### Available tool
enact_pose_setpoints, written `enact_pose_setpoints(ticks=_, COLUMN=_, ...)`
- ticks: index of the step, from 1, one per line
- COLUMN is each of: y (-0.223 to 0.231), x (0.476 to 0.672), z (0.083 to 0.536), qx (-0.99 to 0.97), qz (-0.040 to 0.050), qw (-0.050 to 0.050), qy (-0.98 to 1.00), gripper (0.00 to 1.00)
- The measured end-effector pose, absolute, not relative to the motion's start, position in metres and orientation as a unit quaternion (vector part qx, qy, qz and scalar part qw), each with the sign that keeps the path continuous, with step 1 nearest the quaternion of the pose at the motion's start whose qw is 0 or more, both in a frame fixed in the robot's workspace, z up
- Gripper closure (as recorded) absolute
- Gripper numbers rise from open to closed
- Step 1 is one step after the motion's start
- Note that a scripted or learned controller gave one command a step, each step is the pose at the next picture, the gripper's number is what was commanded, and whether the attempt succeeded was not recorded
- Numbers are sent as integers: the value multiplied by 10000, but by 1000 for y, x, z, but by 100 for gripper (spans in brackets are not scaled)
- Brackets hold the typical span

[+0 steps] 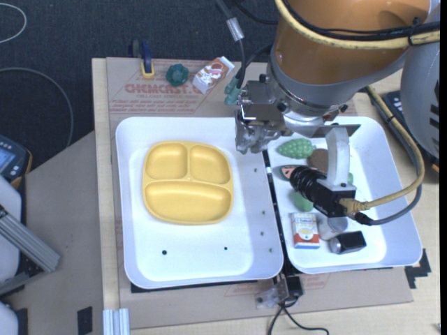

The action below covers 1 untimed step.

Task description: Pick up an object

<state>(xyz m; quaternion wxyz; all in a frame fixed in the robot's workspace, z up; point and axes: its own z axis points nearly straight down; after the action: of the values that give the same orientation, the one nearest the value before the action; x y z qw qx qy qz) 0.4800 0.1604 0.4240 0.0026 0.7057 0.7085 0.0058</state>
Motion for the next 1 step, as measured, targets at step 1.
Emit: enact_pose_setpoints(ticks=1, y=160, x=480, z=429, qx=7059, qz=13, qw=12, qy=7084, gripper=100)
